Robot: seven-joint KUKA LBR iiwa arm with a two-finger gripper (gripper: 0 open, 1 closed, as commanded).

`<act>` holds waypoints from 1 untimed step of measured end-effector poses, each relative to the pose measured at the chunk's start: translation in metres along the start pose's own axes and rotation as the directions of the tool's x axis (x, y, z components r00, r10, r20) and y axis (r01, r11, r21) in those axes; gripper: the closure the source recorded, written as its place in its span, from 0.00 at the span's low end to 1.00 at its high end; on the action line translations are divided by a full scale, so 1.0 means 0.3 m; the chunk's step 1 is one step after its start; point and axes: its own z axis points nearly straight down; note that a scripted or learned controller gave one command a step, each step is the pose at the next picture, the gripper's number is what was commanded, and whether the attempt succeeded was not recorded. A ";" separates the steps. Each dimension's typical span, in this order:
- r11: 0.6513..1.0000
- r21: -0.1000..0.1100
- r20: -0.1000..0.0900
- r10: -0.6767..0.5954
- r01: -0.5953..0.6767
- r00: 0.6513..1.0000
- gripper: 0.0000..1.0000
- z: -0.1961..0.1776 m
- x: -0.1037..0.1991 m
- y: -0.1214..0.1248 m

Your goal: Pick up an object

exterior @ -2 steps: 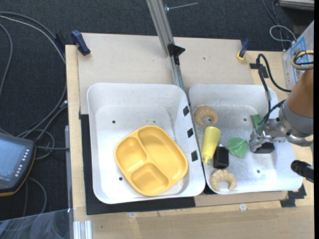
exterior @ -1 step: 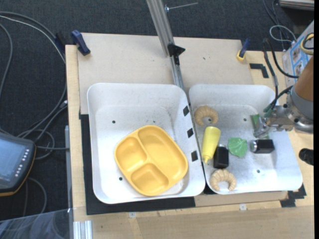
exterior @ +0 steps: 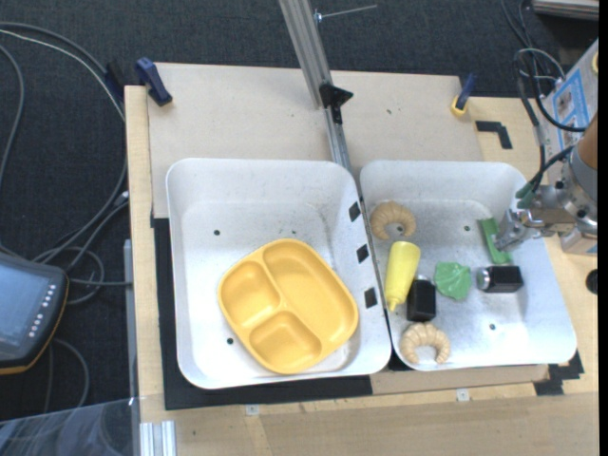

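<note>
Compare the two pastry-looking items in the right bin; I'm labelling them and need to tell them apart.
The ring-shaped pastry is a closed round loop; the croissant is an open crescent. The ring lies at the bin's far side above the yellow bottle; the croissant lies by the near edge. Both are tan.

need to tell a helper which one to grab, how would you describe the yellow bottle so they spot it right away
Look in the right white bin, along its left wall. The yellow bottle lies there lengthwise, between a donut above and a croissant below. It is the one bright yellow, tube-shaped item in that bin.
</note>
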 end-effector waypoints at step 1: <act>1.000 0.008 -0.005 -0.004 0.004 1.000 1.00 0.006 0.157 -0.021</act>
